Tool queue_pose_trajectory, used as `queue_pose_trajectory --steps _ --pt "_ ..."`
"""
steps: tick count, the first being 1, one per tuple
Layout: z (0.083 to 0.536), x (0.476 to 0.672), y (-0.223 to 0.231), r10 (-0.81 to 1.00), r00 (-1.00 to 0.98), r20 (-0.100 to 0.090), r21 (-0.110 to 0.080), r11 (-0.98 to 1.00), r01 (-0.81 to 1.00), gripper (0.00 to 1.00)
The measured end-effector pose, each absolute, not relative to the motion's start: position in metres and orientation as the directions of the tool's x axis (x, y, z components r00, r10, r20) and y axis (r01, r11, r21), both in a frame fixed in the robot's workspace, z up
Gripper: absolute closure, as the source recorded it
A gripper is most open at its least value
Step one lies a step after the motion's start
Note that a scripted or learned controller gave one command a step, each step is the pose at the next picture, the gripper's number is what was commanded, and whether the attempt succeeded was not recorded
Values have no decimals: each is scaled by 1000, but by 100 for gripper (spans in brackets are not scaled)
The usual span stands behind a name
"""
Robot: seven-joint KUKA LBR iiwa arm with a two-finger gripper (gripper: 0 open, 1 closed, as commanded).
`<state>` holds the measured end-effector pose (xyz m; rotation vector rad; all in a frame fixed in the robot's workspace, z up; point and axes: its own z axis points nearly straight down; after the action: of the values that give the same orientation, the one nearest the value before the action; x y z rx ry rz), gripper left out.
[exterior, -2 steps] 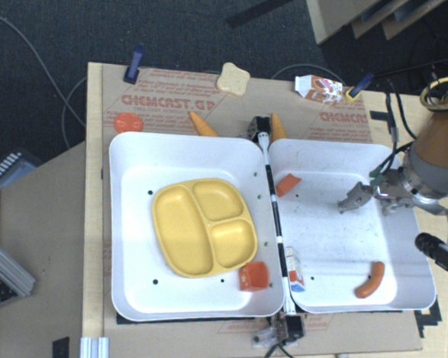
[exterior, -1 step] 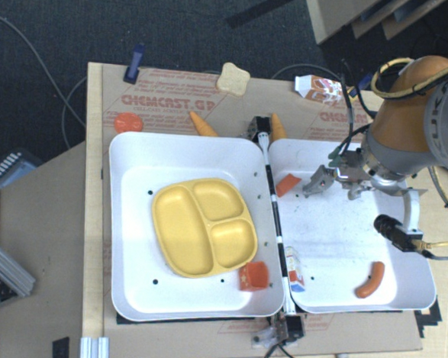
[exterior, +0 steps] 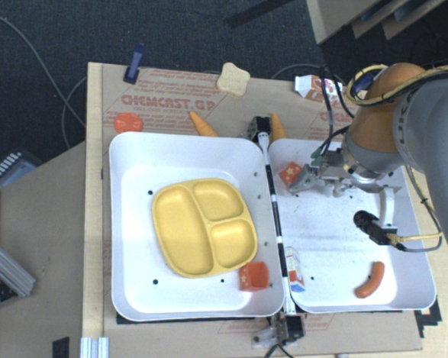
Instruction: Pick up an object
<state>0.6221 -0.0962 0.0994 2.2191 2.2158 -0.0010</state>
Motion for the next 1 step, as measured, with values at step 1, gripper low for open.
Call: queue_pose_trajectory --steps 1 --pt "85 667 -95 1000 -1 -1 1 1 1000 0"
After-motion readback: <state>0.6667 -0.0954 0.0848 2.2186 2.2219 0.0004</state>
